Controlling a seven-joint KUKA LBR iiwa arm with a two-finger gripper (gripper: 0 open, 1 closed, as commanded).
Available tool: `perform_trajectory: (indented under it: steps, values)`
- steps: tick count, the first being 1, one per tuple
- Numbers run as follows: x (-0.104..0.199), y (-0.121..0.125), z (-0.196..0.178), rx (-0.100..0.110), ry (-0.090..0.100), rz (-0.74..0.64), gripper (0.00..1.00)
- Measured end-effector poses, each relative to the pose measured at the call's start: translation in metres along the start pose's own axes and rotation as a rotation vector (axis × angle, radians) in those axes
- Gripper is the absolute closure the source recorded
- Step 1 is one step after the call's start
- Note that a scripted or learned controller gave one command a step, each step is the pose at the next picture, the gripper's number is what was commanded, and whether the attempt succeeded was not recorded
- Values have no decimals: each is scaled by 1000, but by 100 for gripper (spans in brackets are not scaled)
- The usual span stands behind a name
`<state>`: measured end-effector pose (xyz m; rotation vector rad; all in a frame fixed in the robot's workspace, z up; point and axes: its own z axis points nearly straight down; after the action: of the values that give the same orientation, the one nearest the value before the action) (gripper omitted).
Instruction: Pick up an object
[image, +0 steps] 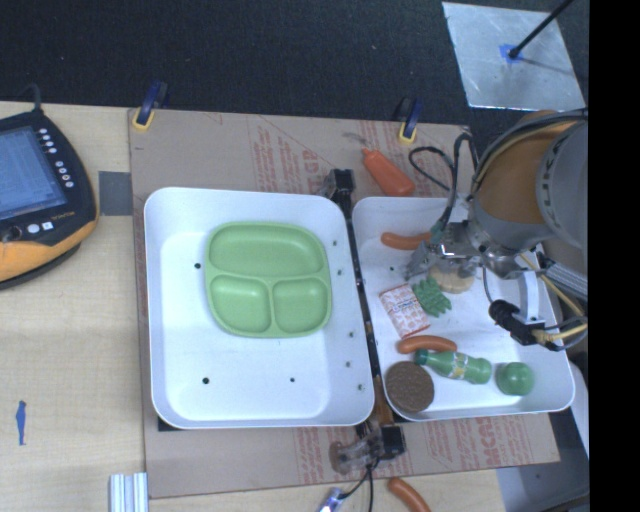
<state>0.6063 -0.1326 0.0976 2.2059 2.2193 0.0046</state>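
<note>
The end effector (437, 258) hangs low in the right bin (560, 400), grip unreadable from here; the green toy (432, 296) at its six o'clock crowds a card (403, 309); a descent could snag both.

The grey arm with its orange band reaches in from the frame's right, its hand (432, 262) lowered at centre-right.

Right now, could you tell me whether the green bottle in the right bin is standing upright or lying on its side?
Lying on its side. The green plastic bottle rests lengthwise on the right white bin's floor, beside a round green ball.
</note>
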Motion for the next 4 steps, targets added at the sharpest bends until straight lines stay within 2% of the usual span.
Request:
perform_trajectory:
  steps: [2,3,4]
  values:
    - [19,-44,0,-4,-1,2,0]
    - [-13,17,6,13,6,1,0]
    - [32,-53,-10,16,7,1,0]
